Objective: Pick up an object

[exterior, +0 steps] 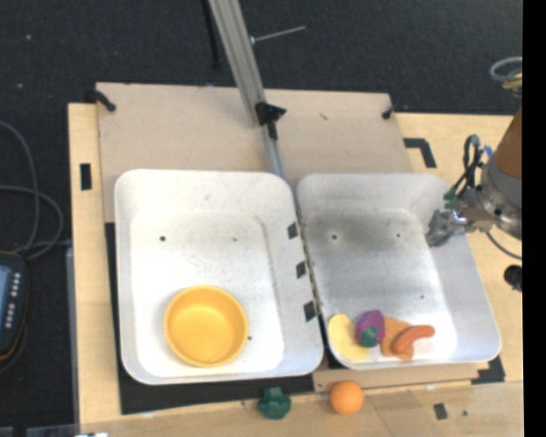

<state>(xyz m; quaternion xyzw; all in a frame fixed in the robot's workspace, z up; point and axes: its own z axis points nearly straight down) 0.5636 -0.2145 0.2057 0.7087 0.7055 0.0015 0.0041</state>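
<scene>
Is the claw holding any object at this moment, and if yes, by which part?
Nothing is held. The claw hangs over the upper right edge of the right bin, far from the toys in its lower corner.

The gripper (441,223) is seen over the upper right rim of the right bin (382,244), with the arm (505,176) entering behind it from the right. Well below the gripper, in that bin's near corner, a cluster is found: a yellow piece (339,332), a purple-and-green toy (370,327) and an orange carrot-like toy (408,337) (all touching or nearly so). Far to the gripper's left, a yellow bowl (206,325) is held by the left bin (200,208). An orange ball (346,397) and a green object (274,403) are seen on the bench, beyond the bins' near edge.
</scene>
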